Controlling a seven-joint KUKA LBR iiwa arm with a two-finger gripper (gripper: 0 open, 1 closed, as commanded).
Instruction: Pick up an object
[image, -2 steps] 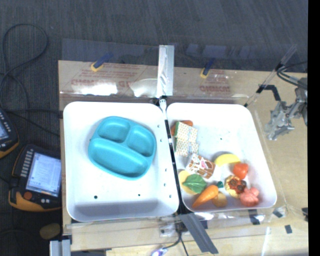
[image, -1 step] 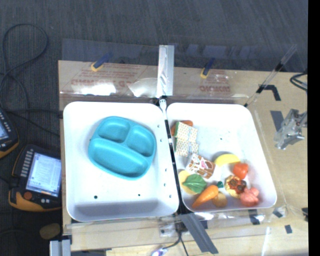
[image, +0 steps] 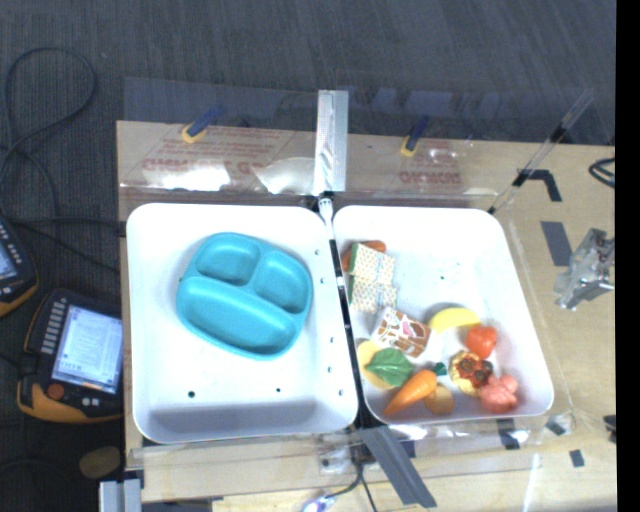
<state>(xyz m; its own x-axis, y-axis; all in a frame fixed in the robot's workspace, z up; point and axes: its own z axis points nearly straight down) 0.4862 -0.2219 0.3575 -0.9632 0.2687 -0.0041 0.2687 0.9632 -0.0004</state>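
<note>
Heaped in the right bin (image: 505, 262), toward its near side: toy carrot (image: 412, 389), green leafy piece (image: 390, 366), red tomato (image: 481, 340), yellow piece (image: 454, 319), small printed carton (image: 402, 332). Against that bin's left wall, a patterned box (image: 370, 277). Left of that bin, touching it, the left bin (image: 160, 400) bearing a blue divided plate (image: 245, 292). Jaw state: cannot tell.

In the left shallow white plastic bin (image: 150, 330) lies a turquoise divided plastic plate (image: 245, 292). The right shallow white plastic bin (image: 510, 290) holds an orange toy carrot (image: 412, 390), a yellow banana-shaped toy (image: 453, 319), a red toy tomato (image: 481, 340), a green leafy toy (image: 388, 367) and a chequered green-and-white carton (image: 370, 277).
</note>
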